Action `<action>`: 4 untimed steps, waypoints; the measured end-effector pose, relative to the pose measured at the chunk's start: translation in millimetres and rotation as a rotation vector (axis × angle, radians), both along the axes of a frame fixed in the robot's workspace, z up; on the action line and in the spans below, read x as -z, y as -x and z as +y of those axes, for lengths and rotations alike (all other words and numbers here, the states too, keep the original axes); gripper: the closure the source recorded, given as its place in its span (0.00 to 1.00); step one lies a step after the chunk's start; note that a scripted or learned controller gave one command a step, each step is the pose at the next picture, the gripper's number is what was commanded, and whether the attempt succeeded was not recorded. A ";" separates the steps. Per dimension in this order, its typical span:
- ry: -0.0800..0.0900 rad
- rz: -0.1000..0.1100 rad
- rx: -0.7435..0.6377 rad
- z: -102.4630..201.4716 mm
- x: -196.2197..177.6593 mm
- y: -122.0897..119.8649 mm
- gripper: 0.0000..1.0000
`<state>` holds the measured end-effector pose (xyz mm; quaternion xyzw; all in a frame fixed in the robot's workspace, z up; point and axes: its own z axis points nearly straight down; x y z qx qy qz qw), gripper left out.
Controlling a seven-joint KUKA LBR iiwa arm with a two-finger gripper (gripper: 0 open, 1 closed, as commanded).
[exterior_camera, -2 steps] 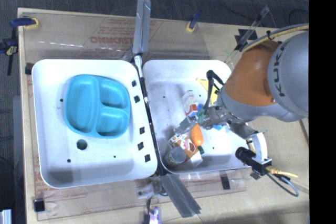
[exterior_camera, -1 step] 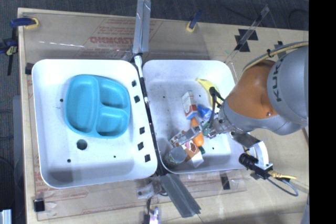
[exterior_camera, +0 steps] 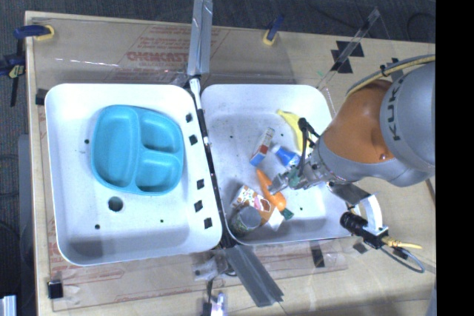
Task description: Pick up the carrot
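Bench with two white bins side by side. Left bin [exterior_camera: 67, 181]: a blue divided tray [exterior_camera: 138, 148] lies toward its far-left part, and a small dark round thing [exterior_camera: 115, 204] sits near the tray's near-left corner.

Right bin [exterior_camera: 229, 111]: clutter gathered toward the near and right side. The carrot [exterior_camera: 269, 189], orange and tilted, lies in the near half of this bin, roughly midway between its left and right walls. Just beside it toward the near edge are a printed packet [exterior_camera: 253, 200] and a dark round can [exterior_camera: 244, 220]. A small blue-and-white item [exterior_camera: 285, 156] and a banana [exterior_camera: 292, 123] lie toward the far-right part.

The arm reaches in over the right wall. The gripper [exterior_camera: 291, 180] sits low at the carrot's right side, touching or nearly so. Whether the fingers are spread or closed cannot be told; the carrot is not visibly between them.
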<state>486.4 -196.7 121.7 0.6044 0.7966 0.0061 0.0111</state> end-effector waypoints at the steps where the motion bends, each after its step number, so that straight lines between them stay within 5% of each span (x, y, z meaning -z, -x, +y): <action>1: 0.003 -0.003 0.001 -1.2 -1.2 -0.8 0.00; 2: 0.005 -0.006 0.203 0.5 18.7 1.2 0.00; 3: 0.002 0.000 0.196 2.8 11.7 1.8 1.00; 4: -0.007 0.025 0.238 65.0 -95.7 -1.8 1.00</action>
